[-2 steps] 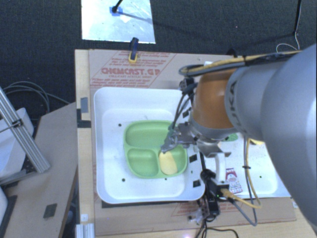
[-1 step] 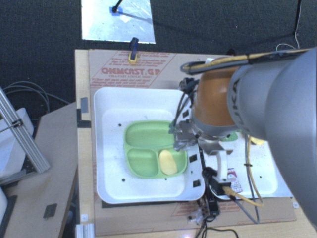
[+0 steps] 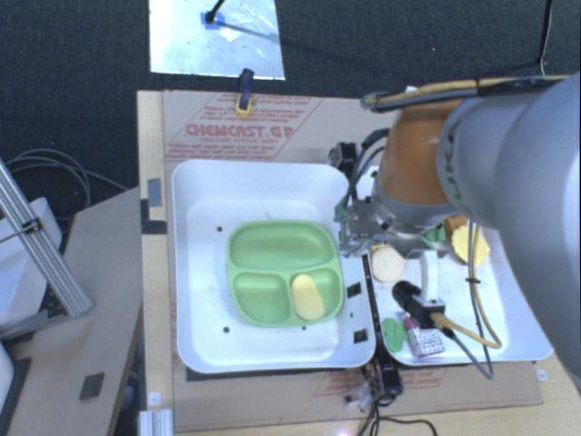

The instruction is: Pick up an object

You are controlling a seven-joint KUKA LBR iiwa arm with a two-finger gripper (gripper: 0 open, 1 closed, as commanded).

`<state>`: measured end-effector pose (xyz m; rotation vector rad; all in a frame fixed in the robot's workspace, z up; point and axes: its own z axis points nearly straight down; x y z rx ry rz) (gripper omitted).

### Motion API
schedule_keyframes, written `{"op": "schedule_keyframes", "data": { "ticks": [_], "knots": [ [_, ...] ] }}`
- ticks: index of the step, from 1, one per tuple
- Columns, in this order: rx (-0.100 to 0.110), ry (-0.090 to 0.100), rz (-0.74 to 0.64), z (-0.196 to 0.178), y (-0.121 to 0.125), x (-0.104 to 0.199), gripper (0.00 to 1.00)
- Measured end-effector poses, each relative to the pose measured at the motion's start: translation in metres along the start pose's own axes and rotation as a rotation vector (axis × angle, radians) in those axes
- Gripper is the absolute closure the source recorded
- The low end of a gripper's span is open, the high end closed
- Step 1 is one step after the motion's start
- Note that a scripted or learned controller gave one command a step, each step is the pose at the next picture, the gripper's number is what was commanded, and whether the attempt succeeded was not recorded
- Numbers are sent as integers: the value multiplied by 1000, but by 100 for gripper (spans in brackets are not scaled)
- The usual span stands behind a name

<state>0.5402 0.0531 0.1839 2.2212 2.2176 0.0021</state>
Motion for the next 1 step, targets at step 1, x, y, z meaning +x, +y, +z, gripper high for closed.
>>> {"op": "schedule_keyframes", "data": {
  "ticks": [1],
  "knots": [
    [2,1,-3,0,-2,2,0]
  ]
}}
